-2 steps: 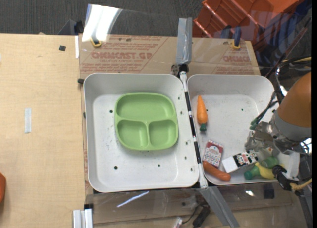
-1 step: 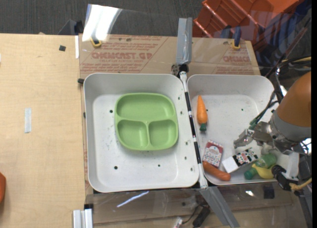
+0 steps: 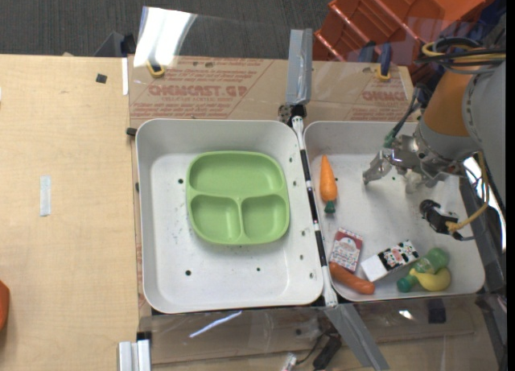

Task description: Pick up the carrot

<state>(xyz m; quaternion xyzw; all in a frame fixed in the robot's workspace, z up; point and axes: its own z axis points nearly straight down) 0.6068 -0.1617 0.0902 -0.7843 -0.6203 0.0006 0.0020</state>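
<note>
- bench (image 3: 64,200): pale wood, bears both white bins side by side
- left bin (image 3: 161,281): sits on the far side of the centre divider from the carrot, holds a green plate
- right bin (image 3: 378,216): holds the carrot and the rest of the clutter
- arm (image 3: 471,112): grey with orange band, reaches in well to the right of the carrot, over the upper right part of the right bin
- green plate (image 3: 239,198): three sections, left of the carrot across the bin wall, not part of the job
- gripper (image 3: 400,170): hangs to the right of the carrot, apart from it, nothing between the fingers; they look spread apart, pointing down
- carrot (image 3: 327,179): orange, green stub at its near end, lies lengthwise just beside the right bin's left wall, untouched
- red sausage-like thing (image 3: 352,280): below the carrot near the front edge, similar colour, could get grabbed by mistake
- small red card (image 3: 347,249): below the carrot, clear of it
- black-and-white box (image 3: 389,260): below and right of the carrot
- yellow-green toy (image 3: 430,271): far lower right of the carrot
- risk: carrot hugs the wall, so one finger may hit the rim or divider; tapered shape may roll or slip out if pinched off-centre
</note>
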